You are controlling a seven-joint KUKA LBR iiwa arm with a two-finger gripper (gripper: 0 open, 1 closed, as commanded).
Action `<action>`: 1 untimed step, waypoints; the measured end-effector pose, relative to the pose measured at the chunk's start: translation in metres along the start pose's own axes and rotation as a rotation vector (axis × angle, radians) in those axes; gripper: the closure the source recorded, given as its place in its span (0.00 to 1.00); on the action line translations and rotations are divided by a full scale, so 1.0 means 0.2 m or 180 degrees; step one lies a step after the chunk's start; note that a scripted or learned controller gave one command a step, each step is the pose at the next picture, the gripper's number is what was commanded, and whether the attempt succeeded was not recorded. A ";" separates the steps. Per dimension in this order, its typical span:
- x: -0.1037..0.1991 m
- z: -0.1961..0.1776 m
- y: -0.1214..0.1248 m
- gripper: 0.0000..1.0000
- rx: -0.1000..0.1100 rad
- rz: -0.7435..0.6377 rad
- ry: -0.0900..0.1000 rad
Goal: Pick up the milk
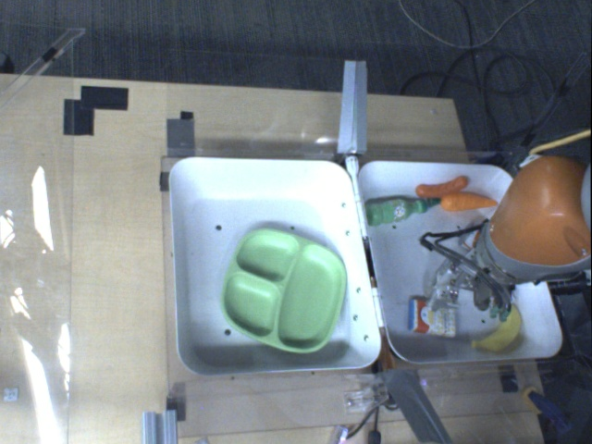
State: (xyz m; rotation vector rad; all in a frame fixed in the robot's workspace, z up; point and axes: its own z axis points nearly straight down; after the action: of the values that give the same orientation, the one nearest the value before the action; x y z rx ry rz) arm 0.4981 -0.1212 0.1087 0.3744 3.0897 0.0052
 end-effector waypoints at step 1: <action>-0.01 -0.70 0.23 1.00 0.0016 0.0339 0.0039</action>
State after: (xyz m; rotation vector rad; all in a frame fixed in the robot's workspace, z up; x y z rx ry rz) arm 0.5060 -0.0761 0.2500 0.5407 3.0783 0.0022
